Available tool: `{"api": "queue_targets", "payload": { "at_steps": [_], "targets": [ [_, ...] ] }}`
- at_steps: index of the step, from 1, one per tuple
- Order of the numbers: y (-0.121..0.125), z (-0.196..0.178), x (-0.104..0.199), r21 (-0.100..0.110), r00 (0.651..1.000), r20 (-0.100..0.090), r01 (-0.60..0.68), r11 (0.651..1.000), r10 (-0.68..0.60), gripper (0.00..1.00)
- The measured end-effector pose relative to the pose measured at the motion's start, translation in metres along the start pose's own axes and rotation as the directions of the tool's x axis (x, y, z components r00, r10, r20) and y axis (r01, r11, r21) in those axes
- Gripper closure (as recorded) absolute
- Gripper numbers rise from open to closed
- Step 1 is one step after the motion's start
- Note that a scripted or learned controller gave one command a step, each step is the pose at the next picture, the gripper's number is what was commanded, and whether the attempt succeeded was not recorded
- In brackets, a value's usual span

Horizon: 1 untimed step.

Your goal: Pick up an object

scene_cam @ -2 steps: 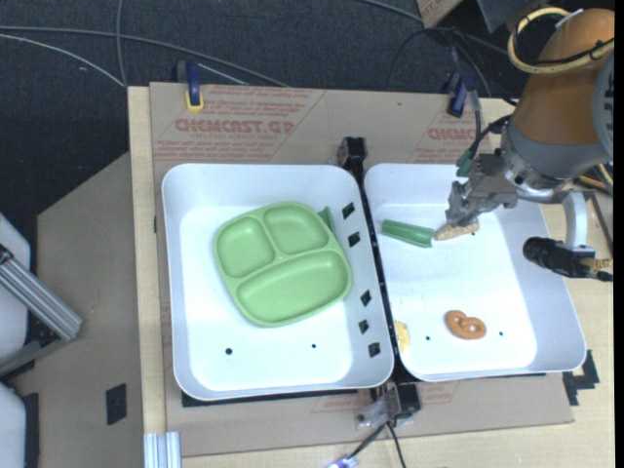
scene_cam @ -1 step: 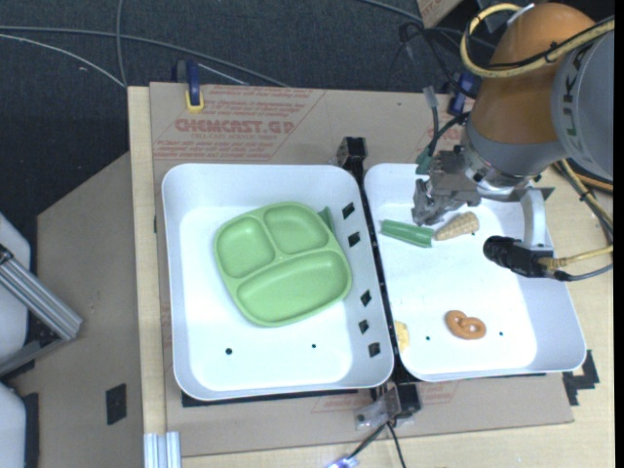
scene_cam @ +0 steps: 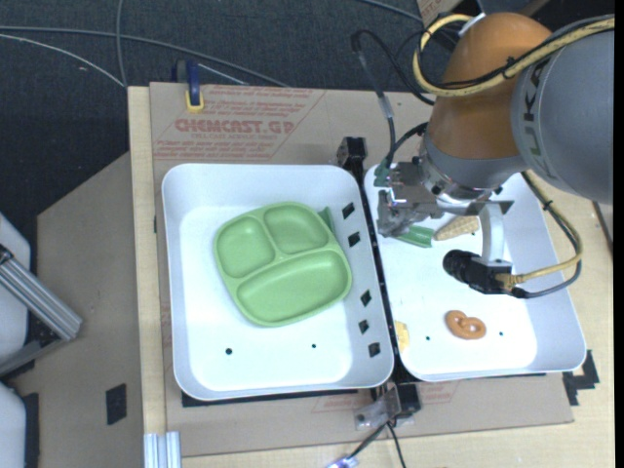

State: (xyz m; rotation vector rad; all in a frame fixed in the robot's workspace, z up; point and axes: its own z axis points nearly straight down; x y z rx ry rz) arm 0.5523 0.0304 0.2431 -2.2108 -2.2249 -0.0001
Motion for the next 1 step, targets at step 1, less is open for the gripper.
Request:
{"api": "queue_targets", "payload": {
  "at_steps": [1],
  "targets": [
    [-0.0086, 0.0151, 0.0484, 0.001, 1.0, 0.001, -0.001, 1.0, 0.001, 1.0]
  ]
}}
